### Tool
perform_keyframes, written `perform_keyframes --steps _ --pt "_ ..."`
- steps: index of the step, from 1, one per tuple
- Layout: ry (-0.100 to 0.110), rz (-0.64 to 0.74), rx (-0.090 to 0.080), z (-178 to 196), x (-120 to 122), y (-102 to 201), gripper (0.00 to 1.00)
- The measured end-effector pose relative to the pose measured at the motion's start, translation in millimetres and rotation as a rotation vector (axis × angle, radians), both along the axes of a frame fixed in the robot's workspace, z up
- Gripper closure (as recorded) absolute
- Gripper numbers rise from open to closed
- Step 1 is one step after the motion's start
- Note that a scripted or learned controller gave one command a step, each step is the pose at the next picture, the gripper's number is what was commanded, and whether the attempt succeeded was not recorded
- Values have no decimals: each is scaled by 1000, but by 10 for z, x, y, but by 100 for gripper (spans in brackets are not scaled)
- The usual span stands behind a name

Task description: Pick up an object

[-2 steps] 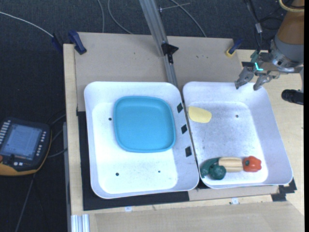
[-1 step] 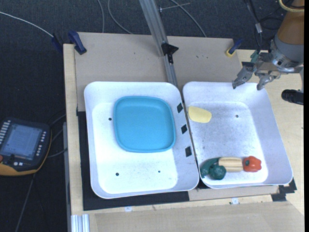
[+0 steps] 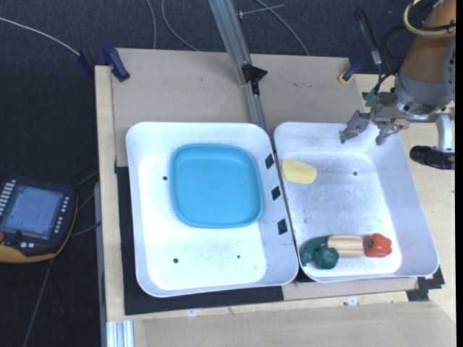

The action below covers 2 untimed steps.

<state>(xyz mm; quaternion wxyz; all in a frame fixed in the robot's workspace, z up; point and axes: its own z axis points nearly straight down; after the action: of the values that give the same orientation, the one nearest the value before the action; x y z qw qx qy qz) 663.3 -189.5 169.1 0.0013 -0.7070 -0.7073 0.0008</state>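
Robotics lab (teach pendant, floor cables, clamped bench)

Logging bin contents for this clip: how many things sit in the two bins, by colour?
Blue: 1, the plate in the left bin
Yellow: 1, the flat piece in the right bin
Green: 1
Tan: 1
Red: 1
Total: 5

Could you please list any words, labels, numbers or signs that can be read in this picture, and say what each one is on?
None can be read.
Handheld control pendant on the floor at the left: its lit screen and buttons are too small and blurred to read.
Two white bins, blue plate and toy food: no print visible.
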Motion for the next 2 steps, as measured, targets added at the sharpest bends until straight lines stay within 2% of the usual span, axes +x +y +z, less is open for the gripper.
perform_keyframes --steps 2 --pt "-1 0 0 -751 -20 43 0"
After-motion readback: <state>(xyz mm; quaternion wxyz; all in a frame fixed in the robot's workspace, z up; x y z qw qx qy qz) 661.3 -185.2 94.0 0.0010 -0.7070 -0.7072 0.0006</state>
